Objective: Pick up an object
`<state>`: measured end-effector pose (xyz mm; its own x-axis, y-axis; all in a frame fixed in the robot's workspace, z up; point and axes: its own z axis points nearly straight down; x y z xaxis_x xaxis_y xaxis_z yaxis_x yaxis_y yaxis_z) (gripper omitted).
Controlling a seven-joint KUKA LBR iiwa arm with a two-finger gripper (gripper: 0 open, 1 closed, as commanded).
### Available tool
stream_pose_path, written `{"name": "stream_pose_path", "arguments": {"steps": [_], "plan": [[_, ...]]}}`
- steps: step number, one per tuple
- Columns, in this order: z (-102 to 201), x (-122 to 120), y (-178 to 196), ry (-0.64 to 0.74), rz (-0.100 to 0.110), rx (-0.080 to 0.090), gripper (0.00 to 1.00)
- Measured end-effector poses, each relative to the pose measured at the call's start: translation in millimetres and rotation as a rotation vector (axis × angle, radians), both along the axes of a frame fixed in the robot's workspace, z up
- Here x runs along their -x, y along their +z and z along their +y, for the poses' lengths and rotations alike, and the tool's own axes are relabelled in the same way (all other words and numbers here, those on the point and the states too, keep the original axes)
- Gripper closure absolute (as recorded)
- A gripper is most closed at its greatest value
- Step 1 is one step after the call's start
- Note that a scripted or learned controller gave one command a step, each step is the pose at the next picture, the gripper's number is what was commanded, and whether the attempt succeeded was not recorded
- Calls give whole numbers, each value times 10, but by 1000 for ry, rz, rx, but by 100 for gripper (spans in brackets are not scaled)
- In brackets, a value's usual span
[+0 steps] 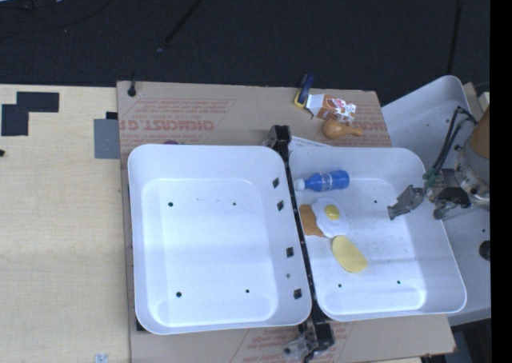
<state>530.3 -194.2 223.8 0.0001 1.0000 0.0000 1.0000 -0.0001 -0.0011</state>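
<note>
In the right bin (416,293) lie a blue bottle (326,181) near the far left corner, a fried-egg toy (330,215) partly over a brown piece (309,221), and a yellow oval object (349,254). My gripper (422,202) hangs over the bin's right side, fingers spread open with nothing between them. It is well to the right of all the objects, roughly level with the egg toy.
The left bin (152,193) sits beside the right one, joined by a black divider (290,225). Behind the bins, on the cardboard, lie a small orange toy (339,129), a red-white packet (336,106) and a blue-yellow item (304,91).
</note>
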Motion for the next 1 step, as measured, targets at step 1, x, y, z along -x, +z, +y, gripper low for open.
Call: {"name": "stream_pose_path", "arguments": {"steps": [1], "plan": [[-197,-906,931,2,-14,5,0]]}}
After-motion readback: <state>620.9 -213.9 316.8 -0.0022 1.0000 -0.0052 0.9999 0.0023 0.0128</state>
